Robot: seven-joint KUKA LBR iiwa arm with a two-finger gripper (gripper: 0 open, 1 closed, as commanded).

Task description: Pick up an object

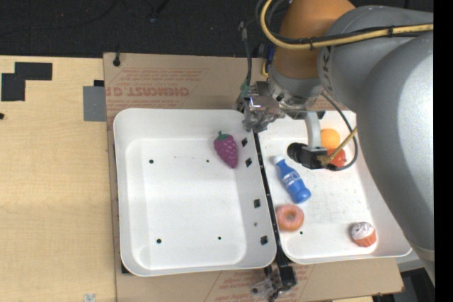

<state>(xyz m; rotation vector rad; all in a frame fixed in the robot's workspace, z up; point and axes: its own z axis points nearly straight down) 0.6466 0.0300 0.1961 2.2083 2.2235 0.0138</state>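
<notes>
The gripper hangs over the far end of the wall between the two bins. I can't tell whether it's open or closed, and I see nothing held. The nearest candidate, a purple grape bunch, lies close by in the left bin. The pick looks undone. The red print on the cardboard runs upside down and is unreadable.

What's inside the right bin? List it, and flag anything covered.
Blue bottle, pink donut, orange ball, a red thing beside it, a red-and-white cupcake. The arm covers the right bin's far corner; anything there is hidden.
</notes>
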